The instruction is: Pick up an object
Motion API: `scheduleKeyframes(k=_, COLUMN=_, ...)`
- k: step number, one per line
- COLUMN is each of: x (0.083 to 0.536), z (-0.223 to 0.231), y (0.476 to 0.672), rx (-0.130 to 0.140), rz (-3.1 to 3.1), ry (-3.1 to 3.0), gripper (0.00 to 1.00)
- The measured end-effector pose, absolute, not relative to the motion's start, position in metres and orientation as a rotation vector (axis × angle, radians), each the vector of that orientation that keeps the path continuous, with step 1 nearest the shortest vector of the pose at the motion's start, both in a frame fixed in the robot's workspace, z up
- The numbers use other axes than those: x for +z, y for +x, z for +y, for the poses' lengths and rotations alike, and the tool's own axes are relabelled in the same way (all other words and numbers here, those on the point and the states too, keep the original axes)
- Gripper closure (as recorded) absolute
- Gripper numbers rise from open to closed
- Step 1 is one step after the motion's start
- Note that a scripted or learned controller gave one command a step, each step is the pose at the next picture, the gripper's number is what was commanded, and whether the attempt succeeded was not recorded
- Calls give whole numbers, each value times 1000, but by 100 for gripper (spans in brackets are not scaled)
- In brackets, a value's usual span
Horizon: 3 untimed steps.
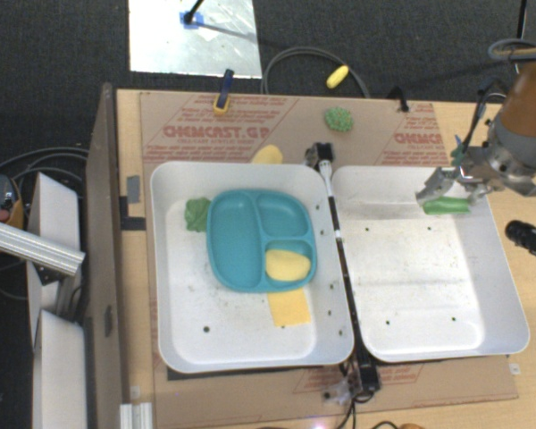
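The end effector (442, 190) hangs over the right bin (482, 329) at its far edge, apparently clamped on a green object (447, 206) (its shape is blurred). A teal divided plate (237, 239) holding a yellow piece (287, 264) lies in the left bin (174, 329).

Bright, even overhead light washes the two white bins (429, 347) almost flat, with only faint shadows beneath their rims. A reflective sheet (194, 25) at the top glares pale. The dark floor stays dim, and detail is soft and slightly grainy throughout
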<state>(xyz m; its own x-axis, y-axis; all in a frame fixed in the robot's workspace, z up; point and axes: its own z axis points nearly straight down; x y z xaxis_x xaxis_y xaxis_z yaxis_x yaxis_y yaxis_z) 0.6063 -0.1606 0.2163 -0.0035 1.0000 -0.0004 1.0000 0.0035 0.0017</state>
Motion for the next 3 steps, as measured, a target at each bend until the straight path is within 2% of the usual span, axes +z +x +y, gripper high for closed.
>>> scheduleKeyframes(k=1, x=98, z=-190, y=672, rx=5, rz=2223, ry=2208, gripper=0)
scheduleKeyframes(k=2, x=85, z=-144, y=669, rx=2, rz=2229, ry=2212, gripper=0)
scheduleKeyframes(k=3, x=97, z=-146, y=670, rx=5, rz=2226, ry=2209, gripper=100)
